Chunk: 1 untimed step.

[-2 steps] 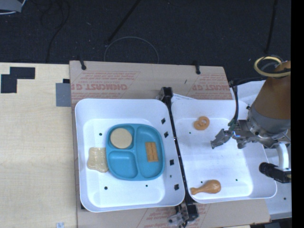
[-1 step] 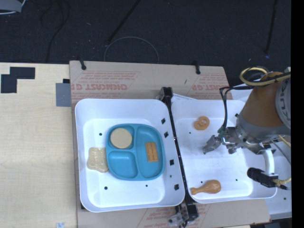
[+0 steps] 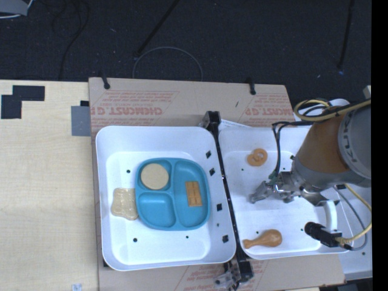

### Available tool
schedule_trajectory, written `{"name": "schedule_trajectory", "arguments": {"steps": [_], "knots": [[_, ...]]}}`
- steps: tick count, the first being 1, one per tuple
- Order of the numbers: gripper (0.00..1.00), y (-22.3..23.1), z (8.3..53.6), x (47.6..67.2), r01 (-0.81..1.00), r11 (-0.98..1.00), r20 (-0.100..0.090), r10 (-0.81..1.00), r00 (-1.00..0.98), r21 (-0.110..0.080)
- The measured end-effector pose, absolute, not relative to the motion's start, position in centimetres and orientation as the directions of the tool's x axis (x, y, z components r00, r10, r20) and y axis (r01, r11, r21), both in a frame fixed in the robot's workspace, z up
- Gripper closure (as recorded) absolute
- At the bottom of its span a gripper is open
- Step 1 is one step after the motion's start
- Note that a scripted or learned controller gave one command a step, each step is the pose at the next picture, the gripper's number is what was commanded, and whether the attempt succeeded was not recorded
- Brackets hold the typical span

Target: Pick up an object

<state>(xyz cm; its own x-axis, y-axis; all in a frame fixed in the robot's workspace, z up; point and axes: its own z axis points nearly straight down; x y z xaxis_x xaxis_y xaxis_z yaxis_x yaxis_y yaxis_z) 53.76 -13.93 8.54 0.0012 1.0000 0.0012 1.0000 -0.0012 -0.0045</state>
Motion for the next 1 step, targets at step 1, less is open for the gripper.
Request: {"name": "schedule_trajectory", "arguments": {"steps": [1], "knots": [[1.00, -14.06, 9.83, 53.81, 1.000, -0.006, 0.001, 1.000, 0.006, -0.003]]}}
